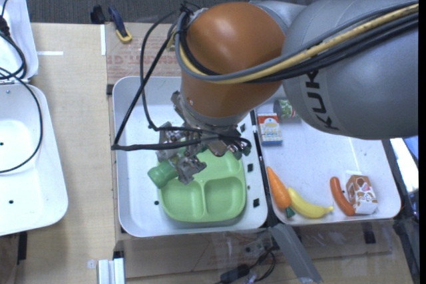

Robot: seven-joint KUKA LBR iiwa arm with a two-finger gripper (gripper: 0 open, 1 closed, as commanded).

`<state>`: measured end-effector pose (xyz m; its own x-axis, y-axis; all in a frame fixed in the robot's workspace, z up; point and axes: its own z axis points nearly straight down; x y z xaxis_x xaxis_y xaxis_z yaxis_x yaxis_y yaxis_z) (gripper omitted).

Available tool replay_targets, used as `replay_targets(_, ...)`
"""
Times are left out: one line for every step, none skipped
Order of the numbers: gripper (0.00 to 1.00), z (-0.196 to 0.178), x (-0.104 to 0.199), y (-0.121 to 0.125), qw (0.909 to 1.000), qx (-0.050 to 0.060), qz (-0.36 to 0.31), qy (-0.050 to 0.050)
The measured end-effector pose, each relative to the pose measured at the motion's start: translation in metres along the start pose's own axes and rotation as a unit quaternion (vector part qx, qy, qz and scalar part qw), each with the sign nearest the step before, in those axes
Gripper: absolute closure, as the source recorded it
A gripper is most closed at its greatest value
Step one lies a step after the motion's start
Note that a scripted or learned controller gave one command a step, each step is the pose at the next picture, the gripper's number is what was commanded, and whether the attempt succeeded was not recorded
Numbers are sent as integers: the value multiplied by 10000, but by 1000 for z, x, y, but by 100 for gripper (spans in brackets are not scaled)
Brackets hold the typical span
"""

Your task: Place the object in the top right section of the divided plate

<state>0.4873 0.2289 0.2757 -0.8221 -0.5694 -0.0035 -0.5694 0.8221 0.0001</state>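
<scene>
A light green divided plate [213, 199] lies in the front half of the left white bin [133, 209]. My gripper [188, 163] hangs low over the plate's back left part, under the big orange wrist band [229, 56]. Cables and the wrist hide much of it. A darker green rounded object [160, 175] sits at the plate's left rim, just left of the gripper. I cannot tell whether the gripper is touching it. The arm hides the plate's back sections; the two front sections show bare.
In the right bin [386, 163] lie a carrot [278, 188], a banana [309, 205], a sausage [341, 196], a small carton [363, 193], a red-and-white box [269, 128] and a green can [286, 108]. Black cables [143, 143] cross the left bin.
</scene>
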Motion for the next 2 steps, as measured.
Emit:
replay_targets(100,75,0,-1,9951,-7,-987,20)
replay_targets(100,118,25,-25,9974,0,726,24)
